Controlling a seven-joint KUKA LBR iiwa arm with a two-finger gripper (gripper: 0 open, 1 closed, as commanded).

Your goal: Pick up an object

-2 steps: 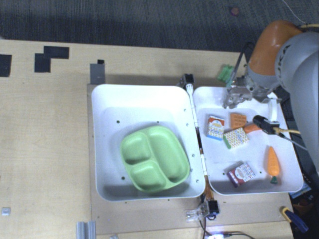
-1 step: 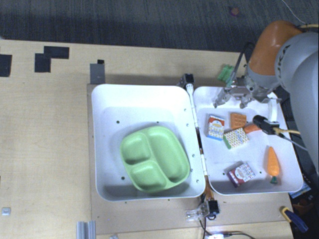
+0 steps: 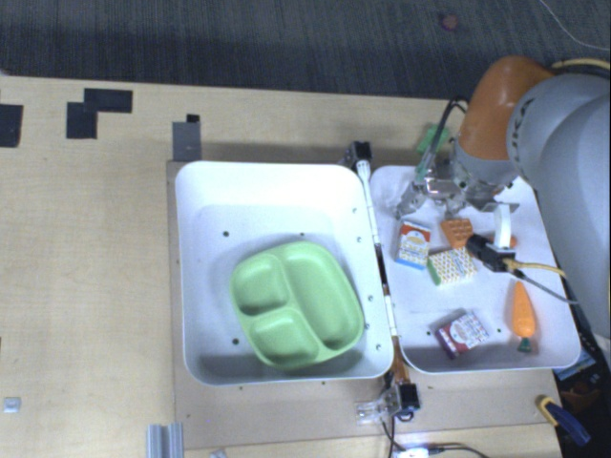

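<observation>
We see the grey KUKA arm with its orange band [image 3: 496, 103] filling the right of the scene, reaching in over the far end of the right bin. Next in size is the shallow white left bin [image 3: 205, 198], which holds a pale green plastic divided tray with three compartments [image 3: 298, 301], lying towards its near side and turned at a slant. The shallow white right bin [image 3: 563, 351] sits just beside it and carries the small things.

The metal two-finger gripper [image 3: 420, 197] hangs low over the far left corner of the right bin, just beyond the small items. We cannot tell from this angle whether it is spread or closed, and we see nothing gripped in it.

In the right bin, an orange plastic carrot with a green tip [image 3: 521, 315] lies along the right side. A small dark red and white packet [image 3: 462, 333] rests near the near edge. A small yellow-green speckled block [image 3: 451, 266] sits at the middle, with a small white, blue and orange carton [image 3: 413, 244] just to its left and a small orange waffle-patterned piece [image 3: 456, 229] just beyond it, closest to the gripper. A thin white stick-like object [image 3: 502, 225] lies to the right of these.
</observation>
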